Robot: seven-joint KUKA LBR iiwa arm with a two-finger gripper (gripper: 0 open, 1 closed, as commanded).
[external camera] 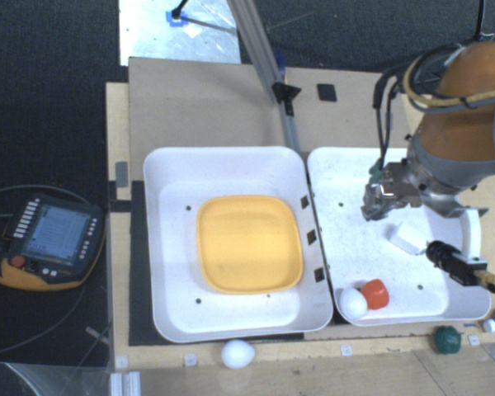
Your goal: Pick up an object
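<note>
My gripper [379, 204] hangs over the upper middle of the right bin [338, 180], close above its floor, with nothing visible in it. An orange-red cup-like object [375, 294] lies at the bin's front edge. A white ball [351, 303] touches that object's left side. A small white block [408, 239] lies just below and right of the gripper. The left bin [169, 221] holds a yellow square plate [249, 242].
Outside the bins, a white egg-shaped object [238, 353] sits on the bench at the front. A green ball [447, 339] lies at the front right. A teach pendant [48, 240] rests far left. A metal pole [260, 40] slants across the back.
</note>
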